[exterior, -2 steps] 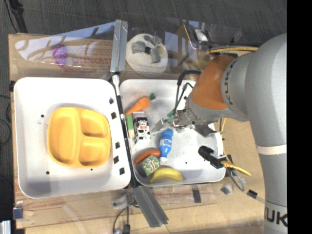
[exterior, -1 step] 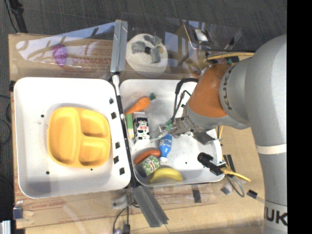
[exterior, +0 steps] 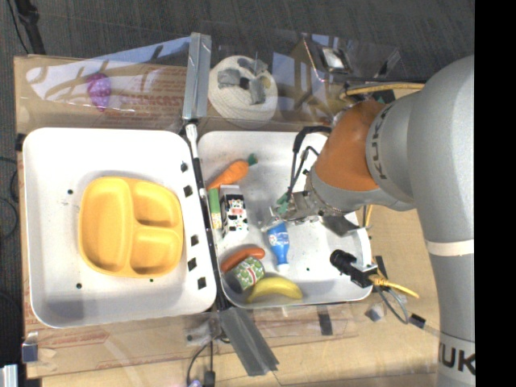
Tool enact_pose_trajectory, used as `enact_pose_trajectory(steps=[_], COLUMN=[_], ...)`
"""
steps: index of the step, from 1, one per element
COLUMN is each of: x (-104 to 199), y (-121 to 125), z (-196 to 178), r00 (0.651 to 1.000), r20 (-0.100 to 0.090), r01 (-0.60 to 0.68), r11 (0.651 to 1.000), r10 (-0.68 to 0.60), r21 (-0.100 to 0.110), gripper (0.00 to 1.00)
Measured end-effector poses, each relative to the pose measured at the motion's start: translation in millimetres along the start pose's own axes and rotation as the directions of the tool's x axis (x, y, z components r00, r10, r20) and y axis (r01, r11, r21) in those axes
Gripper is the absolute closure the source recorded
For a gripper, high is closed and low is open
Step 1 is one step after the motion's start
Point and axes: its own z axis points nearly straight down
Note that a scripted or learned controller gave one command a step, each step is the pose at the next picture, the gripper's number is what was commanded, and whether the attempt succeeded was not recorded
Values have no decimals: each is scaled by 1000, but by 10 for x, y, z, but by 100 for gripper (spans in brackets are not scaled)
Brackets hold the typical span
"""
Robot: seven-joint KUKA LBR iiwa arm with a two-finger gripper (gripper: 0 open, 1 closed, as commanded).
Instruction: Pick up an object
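Over the right bin (exterior: 310, 290), your gripper (exterior: 284, 213) hangs just above the blue bottle (exterior: 278, 243); whether it is released or clenched you cannot tell, and neighbours like the banana (exterior: 274, 289) may be knocked aside.

From my feed, dark grey carpet floor (exterior: 121, 6) fills the top of the frame. A black stand leg (exterior: 24, 10) crosses the upper left corner. The bench top (exterior: 403, 345) is light wood, visible lower right and along the bottom edge. A clear plastic sheet (exterior: 105, 87) with glare lies upper left. Lighting looks even, overhead, soft shadows.
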Motion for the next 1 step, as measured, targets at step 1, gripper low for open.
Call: enact_pose_trajectory(steps=[1], x=[697], y=[377], z=[-1415], r00=[1000], r20=[0], r01=[13], r11=[1000], r10=[-13], r21=[-2], gripper=[100])
